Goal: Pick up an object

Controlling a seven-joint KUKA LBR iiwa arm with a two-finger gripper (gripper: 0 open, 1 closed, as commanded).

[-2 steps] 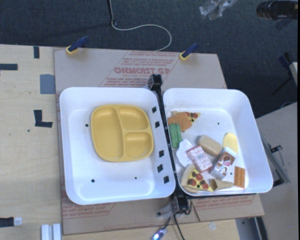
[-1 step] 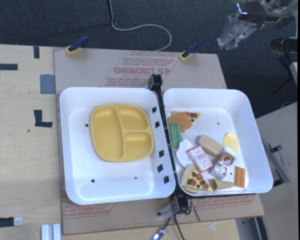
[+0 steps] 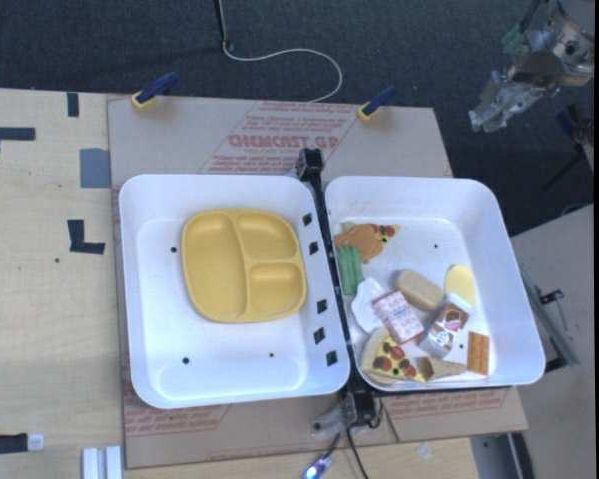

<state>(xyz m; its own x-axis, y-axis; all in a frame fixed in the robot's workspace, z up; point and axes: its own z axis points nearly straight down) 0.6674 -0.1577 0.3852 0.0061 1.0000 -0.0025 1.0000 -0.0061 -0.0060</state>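
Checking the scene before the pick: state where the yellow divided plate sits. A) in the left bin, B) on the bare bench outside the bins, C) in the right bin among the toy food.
A: the yellow divided plate lies flat inside the left bin, while the toy food fills the right bin.

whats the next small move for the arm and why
Probably swing the gripper left and toward the right bin, stopping above the toy food pile. It now hangs off past the bin's far right corner, over the dark floor, while all the small pickable items lie in that bin.
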